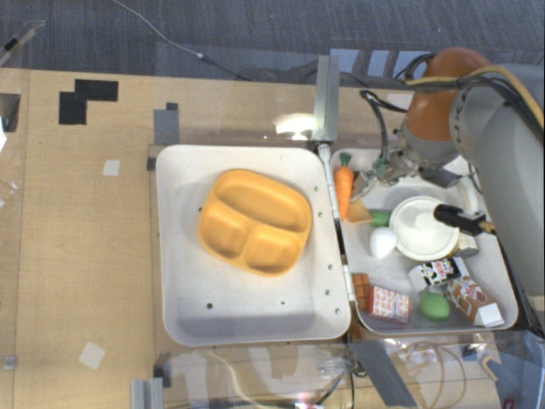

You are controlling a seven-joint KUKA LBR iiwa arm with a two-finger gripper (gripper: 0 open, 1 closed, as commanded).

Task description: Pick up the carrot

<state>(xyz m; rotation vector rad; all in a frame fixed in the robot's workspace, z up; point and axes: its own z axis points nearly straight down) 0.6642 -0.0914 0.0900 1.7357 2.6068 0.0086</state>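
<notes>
Carrot (343, 191) against right bin's (509, 290) left wall, open floor alongside; tool (390, 168) near, grip state unreadable.

The desk (77, 254) is a pale wooden surface that bears two shallow white bins side by side, the left bin (174, 228) near its middle and the right bin (502, 301) toward its right edge, their rims touching. Black square markings (85, 99) sit near the desk's far left corner, and small pale patches (92, 355) lie toward its left and near edges.
</notes>
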